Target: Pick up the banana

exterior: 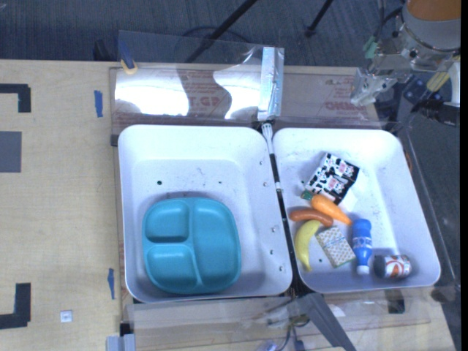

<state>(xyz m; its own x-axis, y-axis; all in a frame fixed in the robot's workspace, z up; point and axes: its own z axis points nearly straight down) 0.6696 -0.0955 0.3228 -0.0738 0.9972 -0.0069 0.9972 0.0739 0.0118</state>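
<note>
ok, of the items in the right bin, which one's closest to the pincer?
The black-and-white patterned box, at the back of the pile toward the pincer. The banana, carrot, bottle and can lie farther forward.

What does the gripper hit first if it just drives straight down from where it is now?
Probably the bench strip behind the right bin, not the banana. The gripper hangs beyond the bin's far rim, though depth is unclear from this slanted view.
</note>
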